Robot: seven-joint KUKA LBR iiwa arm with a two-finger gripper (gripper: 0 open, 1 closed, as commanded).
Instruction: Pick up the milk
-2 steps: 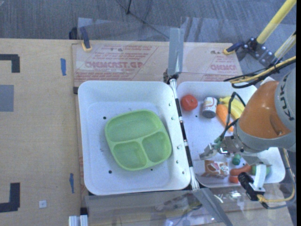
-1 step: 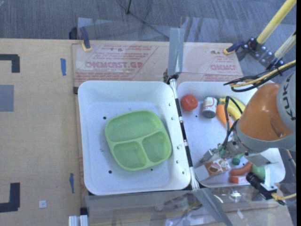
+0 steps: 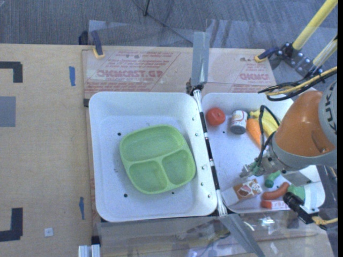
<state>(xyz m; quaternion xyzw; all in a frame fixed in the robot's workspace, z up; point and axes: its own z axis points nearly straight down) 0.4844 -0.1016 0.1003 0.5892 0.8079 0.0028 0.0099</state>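
The arm (image 3: 313, 127) comes in from the right and bends down over the right bin (image 3: 228, 149), its orange band bulging above the wrist and hiding much of that bin's right half. The claw (image 3: 256, 168) hangs low at the end of the wrist, just above and to the right of the milk (image 3: 247, 189), a small carton with a red and white face lying on its side near the right bin's front edge. The claw is close to the carton but apart from it, and nothing shows between its tips; whether it stands open or closed I cannot tell, since the wrist shadows it. Taking the milk as the mark: a red sausage-shaped toy (image 3: 273, 193) lies just to its right, a small green piece (image 3: 271, 178) sits up and to the right of it under the wrist, and a carrot (image 3: 254, 131) lies well behind it. Further behind the milk stand a small can (image 3: 238, 121) and a red tomato (image 3: 215, 116), with a yellow banana (image 3: 268, 121) beside the carrot. Left of the milk, in the left bin (image 3: 107, 197), rests a green divided plate (image 3: 157, 158).
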